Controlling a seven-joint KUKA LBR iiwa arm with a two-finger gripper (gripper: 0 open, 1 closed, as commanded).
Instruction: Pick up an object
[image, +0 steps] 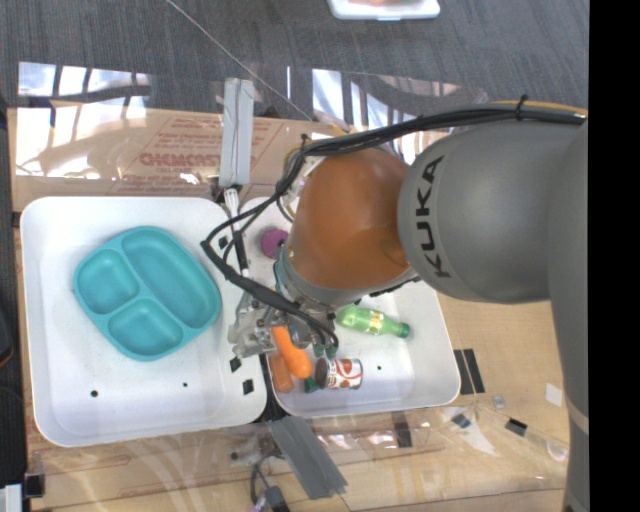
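The arm (480, 210) takes up most of the right side, grey with "KUKA" in black letters running up its casing, and a big orange band below that sits right over the right bin. Black cables loop off it across the middle.

Two white bins side by side. The left bin (60, 380) has a teal tray (147, 291) with three compartments lying in its upper half, tilted a bit. The right bin (430, 375) is mostly covered by the arm; you get the lower part and the right rim.

Behind the bins there's flattened brown cardboard (160, 150) with red printing. I can make out something like "CHEMCAST" but the rest is too glared out to read.

The gripper (285, 340) is down low at the left edge of the right bin, near the divide between the two bins. It's a mess of metal and cable there, so I can't tell how the claw stands.

Stuff in the right bin: a green bottle (373, 323) lying on its side just right of the gripper, an orange carrot (290, 352) right at the gripper and touching or overlapping it, a red-and-white can (338, 373) lying just below the carrot with lettering I can't read, and a small purple thing (273, 240) peeking out by the band's upper left.
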